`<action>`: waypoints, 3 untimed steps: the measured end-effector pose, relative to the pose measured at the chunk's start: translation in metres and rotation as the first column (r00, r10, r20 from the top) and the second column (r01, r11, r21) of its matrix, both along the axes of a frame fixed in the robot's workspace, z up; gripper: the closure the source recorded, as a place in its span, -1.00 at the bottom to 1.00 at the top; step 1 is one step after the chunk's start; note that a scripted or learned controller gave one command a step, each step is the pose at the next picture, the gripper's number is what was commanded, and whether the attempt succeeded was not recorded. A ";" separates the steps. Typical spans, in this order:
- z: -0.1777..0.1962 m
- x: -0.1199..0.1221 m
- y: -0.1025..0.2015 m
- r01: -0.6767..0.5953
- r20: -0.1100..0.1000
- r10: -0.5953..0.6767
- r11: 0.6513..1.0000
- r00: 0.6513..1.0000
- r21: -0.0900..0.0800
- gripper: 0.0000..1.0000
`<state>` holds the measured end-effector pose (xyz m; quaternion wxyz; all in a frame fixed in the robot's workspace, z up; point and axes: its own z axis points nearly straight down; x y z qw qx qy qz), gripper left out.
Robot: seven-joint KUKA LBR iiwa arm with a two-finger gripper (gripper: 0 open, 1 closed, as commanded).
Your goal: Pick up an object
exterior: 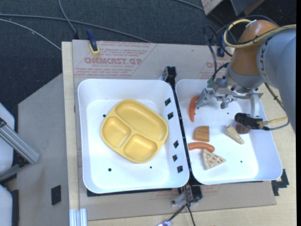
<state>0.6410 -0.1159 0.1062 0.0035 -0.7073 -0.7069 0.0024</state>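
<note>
My gripper hangs over the back of the right bin, its two grey fingers spread apart with nothing between them. Just left of it lies a red-orange pepper-shaped piece. Nearer the front lie a square tan waffle piece, an orange sausage and a pizza slice. A pale wedge rests right of the waffle, with a small dark reddish piece touching its upper side. No item is held.
A yellow divided plate sits in the middle of the left bin. A black divider with clips runs between the bins. The arm looms over the right bin's back right corner.
</note>
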 end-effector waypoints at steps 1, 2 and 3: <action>0.016 0.003 0.000 0.000 0.010 0.000 1.000 1.000 -0.001 1.00; 0.082 0.005 -0.002 -0.001 0.016 0.001 1.000 1.000 -0.003 1.00; 0.133 0.007 -0.002 -0.002 0.015 0.002 1.000 1.000 -0.003 1.00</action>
